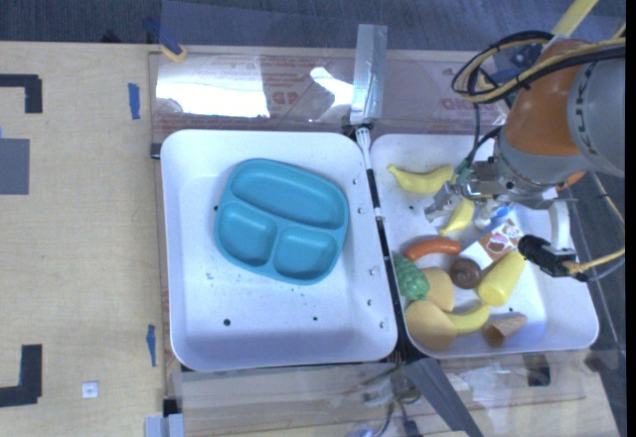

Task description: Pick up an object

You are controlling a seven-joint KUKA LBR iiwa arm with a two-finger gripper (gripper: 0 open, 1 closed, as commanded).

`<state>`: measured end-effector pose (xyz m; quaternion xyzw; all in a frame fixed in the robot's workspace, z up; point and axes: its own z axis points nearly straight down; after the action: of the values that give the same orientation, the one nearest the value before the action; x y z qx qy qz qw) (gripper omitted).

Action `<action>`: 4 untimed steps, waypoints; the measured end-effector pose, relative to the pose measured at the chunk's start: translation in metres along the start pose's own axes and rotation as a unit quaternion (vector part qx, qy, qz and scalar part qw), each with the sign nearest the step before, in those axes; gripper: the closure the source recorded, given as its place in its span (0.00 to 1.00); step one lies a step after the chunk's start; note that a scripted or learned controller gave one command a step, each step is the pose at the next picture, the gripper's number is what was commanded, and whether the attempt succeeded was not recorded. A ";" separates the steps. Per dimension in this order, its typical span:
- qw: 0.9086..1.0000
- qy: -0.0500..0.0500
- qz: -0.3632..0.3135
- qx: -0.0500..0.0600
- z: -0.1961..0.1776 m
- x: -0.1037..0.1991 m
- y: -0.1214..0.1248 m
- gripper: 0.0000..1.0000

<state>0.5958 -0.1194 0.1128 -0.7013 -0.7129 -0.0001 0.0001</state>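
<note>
Down in the right-hand bin, at its back half, the pincer is low among the toy food, the grey arm with its orange band leaning in over the bin's far corner. Whether the pincer is clenched or released, I cannot tell; the metal parts blur into the clutter beneath.

Just behind and to the left of the pincer lies a yellow banana, curved against the bin's back wall. Right under the pincer sits a smaller yellow piece, touching or nearly touching the tool, and that looks to me like the likeliest target, since the wrist is set square above it. I can't say it is held.

In front of the pincer there's a crowd: an orange-red carrot-like piece, a green leafy item beside it, a brown round thing, a yellow corn-like piece off to the arm's side, and a big pale yellow lump nearest the front rim, with a small tan wedge next to it. Everything is heaped together, pieces touching, so a clean grab calls for care; neighbours could get nudged or pinched.

Well away to the left of the pincer, across the divider, the other bin carries a blue three-compartment tray, lying flat, its sections bare.
</note>
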 end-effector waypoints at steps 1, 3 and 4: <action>1.000 0.000 0.002 0.003 -0.006 -0.001 -0.002 1.00; 0.999 0.000 -0.037 0.001 0.028 0.013 0.064 0.00; 0.999 -0.001 -0.038 0.003 0.018 0.013 0.064 1.00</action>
<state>0.6595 -0.1058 0.0948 -0.6734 -0.7393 0.0029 0.0016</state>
